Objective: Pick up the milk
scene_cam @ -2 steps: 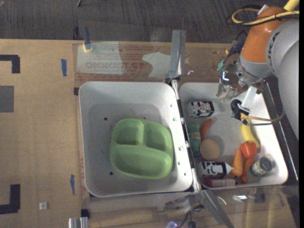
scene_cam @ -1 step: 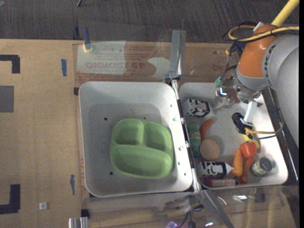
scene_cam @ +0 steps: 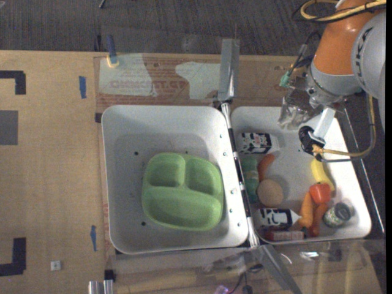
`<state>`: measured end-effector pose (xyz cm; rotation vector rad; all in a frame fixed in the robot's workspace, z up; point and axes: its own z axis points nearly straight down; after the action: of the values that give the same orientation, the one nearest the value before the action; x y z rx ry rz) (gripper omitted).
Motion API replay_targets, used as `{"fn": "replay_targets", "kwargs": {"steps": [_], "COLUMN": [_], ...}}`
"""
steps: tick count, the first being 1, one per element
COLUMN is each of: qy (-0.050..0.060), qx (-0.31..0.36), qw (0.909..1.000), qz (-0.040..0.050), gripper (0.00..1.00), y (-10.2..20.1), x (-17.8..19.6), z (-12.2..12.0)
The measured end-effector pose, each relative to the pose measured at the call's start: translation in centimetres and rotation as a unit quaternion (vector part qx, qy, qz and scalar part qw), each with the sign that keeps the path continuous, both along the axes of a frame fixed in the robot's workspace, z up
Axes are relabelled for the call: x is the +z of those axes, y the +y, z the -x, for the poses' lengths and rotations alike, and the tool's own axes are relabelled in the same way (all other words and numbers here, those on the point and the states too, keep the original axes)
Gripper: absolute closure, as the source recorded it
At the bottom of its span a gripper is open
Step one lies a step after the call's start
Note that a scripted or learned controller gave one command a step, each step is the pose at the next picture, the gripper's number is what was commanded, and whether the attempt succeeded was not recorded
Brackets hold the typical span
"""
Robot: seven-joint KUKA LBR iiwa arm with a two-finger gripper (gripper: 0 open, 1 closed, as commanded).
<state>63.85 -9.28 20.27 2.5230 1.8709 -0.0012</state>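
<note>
Gripper [scene_cam: 296, 116] hangs over the right bin's [scene_cam: 361, 216] far edge; can't tell its state, nothing seen held. One milk [scene_cam: 255, 142] lies just left of it on the bin floor, a 2nd milk [scene_cam: 275, 218] near the front w/ egg [scene_cam: 270, 192], carrot [scene_cam: 265, 166], banana [scene_cam: 321, 171]. Green tray [scene_cam: 182, 191] sits in left bin [scene_cam: 116, 127].

Dark grey carpet floor [scene_cam: 184, 8] beyond tan bench top [scene_cam: 49, 164]; blue tape marks [scene_cam: 82, 86].
</note>
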Motion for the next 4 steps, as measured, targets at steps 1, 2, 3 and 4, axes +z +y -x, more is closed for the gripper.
{"fn": "replay_targets", "kwargs": {"steps": [1,2,3,4], "qy": [0.003,0.005,0.003,0.001], "qx": [-0.090,-0.089,-0.134,-0.216], "qw": [0.9960,0.9960,0.9910,0.9764], "qz": [-0.0008,-0.0010,-0.0011,0.0005], "gripper": [1.00,1.00,1.00,1.00], "y": [-0.9,-0.8,-1.5,-3.7], "x": [0.6,1.3,2.1,3.1], "z": [6.8,6.7,9.2,6.9]}}
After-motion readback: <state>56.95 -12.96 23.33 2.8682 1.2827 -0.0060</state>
